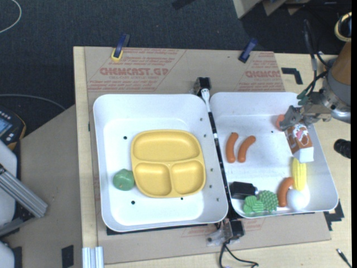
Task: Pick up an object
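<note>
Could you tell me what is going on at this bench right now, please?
A grey robot arm reaches in from the right, its hand poised at the far right side of the right white bin, just above a small brown-and-white carton. That bin also has two orange sausages, a yellow corn cob and green toy broccoli. The left white bin holds a yellow divided plastic plate and a green ball. Nothing looks lifted yet.
</note>
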`<state>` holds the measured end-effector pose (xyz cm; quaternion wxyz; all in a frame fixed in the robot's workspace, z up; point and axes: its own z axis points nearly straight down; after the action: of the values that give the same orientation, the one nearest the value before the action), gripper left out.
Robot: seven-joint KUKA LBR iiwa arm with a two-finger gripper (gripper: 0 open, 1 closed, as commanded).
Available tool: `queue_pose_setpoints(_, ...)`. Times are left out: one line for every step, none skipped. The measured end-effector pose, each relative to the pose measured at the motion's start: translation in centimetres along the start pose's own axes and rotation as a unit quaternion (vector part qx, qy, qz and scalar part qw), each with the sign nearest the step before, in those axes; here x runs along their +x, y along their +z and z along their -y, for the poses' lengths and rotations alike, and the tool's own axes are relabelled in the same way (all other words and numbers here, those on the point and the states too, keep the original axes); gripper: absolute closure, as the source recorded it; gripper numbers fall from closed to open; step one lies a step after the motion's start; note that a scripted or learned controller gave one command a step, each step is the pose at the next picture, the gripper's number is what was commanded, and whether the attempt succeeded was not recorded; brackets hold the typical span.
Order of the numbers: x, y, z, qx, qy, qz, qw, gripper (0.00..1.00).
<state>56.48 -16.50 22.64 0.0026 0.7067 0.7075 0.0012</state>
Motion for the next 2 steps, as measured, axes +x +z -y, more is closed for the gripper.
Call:
queue_pose_setpoints(6.3,0.3,0.0,0.004,-0.003,-0.003,1.0000,1.00)
queue_pose_setpoints(12.2,-0.1,-1.4,0.001,-0.003,-0.002,1.0000,1.00)
